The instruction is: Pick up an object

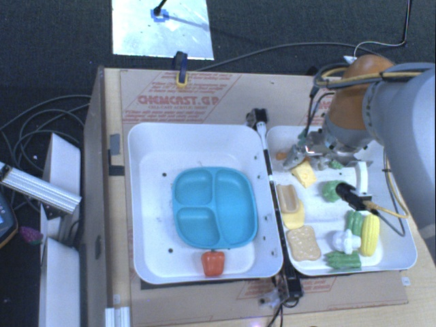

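Hand [308,155] hangs low over the far end of the right bin [402,257], on the grey arm [402,107] that comes in from the view's right. Whether it is open or closed cannot be told from this slant, nor whether it has hold of anything. Just nearer the camera than the hand, almost under it, lies a yellow wedge [304,176], the closest thing to it; whether the 2 touch cannot be told. A small orange bit [281,156] lies just beside the hand toward the view's left, by the bin wall. Nearer the camera than the wedge and slightly left lie a tan block [287,197] and a yellow block [294,216], touching, then a toast [303,242]. Nearer the camera and right of the hand are a green lump [330,191], corn [370,231], a white piece [343,240] and a green pod [343,259]. Well apart from the hand, toward the view's left, the left bin [157,142] holds a blue tray [214,206] with 3 compartments and a red pepper [213,263] at the tray's near edge. Both bins rest on the bench [177,97].
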### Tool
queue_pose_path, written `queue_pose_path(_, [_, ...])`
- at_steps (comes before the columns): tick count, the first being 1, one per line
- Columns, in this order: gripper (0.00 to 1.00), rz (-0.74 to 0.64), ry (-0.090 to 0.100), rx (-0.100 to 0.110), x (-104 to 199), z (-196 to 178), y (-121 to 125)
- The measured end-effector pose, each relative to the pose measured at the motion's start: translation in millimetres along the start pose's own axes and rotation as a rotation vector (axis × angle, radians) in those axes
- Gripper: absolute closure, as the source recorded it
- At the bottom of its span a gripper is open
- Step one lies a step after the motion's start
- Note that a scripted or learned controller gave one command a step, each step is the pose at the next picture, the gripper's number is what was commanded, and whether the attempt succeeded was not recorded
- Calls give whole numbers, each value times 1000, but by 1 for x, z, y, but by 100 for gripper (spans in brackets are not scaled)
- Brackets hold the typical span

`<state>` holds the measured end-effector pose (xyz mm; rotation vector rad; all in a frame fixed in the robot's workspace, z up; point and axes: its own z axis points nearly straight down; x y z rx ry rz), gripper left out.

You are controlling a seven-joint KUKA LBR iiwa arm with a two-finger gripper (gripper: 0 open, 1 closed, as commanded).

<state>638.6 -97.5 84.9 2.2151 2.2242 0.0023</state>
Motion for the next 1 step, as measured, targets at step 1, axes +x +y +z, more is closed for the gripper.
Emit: queue_pose_path(1, [100,-2,0,-1,0,-11,1])
